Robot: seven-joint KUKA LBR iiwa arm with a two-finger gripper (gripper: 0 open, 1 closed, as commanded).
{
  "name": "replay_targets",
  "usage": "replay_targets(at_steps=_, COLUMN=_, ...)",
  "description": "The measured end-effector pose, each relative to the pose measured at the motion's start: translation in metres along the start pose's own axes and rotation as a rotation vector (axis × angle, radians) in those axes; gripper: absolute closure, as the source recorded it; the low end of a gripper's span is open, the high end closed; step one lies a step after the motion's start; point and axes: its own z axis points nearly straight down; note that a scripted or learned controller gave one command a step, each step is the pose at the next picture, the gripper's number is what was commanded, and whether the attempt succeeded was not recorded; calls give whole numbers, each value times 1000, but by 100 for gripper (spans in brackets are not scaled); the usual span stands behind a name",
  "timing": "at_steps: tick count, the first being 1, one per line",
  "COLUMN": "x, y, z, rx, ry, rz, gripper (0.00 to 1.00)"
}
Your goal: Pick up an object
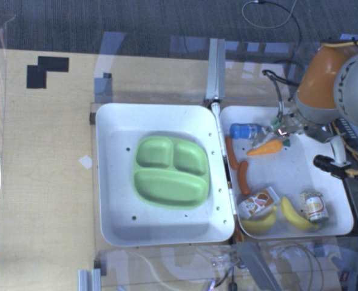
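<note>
My gripper (281,128) hangs low over the back of the right bin (337,226), at the end of the grey arm with the orange band (320,77). It is right above the thick end of an orange carrot (265,150), which lies flat on the bin floor. A small clear bottle with a blue label (244,131) lies just left of the gripper. I cannot tell whether the gripper touches the carrot.
The right bin also holds two red sausages (244,177) (230,153), a snack packet (259,202), two bananas (295,215) (258,224) and a small can (314,206). A green divided tray (170,171) sits in the left bin (115,223).
</note>
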Motion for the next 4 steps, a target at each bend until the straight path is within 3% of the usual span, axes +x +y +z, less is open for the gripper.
replay_targets(at_steps=1, x=22, y=-27, z=15, rx=2, ry=2, rz=24, gripper=0)
replay_targets(at_steps=2, x=5, y=-82, z=14, rx=2, ry=-1, rz=77, gripper=0)
replay_targets(at_steps=3, x=23, y=-126, z=12, rx=-5, ry=-5, rz=-226, gripper=0)
replay_targets(at_steps=4, x=21, y=-67, z=13, rx=-3, ry=-2, rz=-239, gripper=0)
